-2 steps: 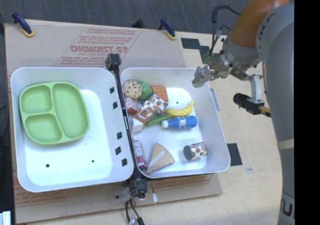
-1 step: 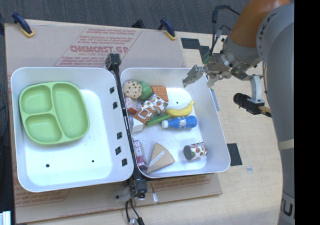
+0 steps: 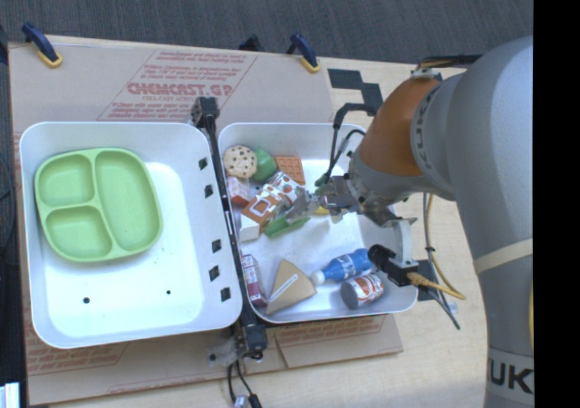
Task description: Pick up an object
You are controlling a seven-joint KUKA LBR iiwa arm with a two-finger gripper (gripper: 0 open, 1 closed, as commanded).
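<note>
The big grey robot arm (image 3: 453,139) with its orange band reached in from the right, over the right bin (image 3: 391,305). Its claw (image 3: 319,199) was low down in the middle of that bin, right by a pile of toys. I could not tell if the claw was spread or pressed together, because the arm hid most of it.

Just beside the claw lay an orange and white box (image 3: 270,199) and a long green thing (image 3: 285,223), both touching each other. Behind them sat a round cookie (image 3: 239,160), a green lump (image 3: 264,162) and an orange waffle square (image 3: 289,166).

Near the front of the bin lay a blue bottle (image 3: 347,266) and a little red and white can (image 3: 363,289), side by side. A tan wedge (image 3: 288,286) was next to them, and a thin pink packet (image 3: 249,277) lay along the left wall.

The left bin (image 3: 127,315) held a light green plate (image 3: 97,204) with three parts in its back corner. Both bins sat on a table (image 3: 109,80) covered with brown cardboard.
</note>
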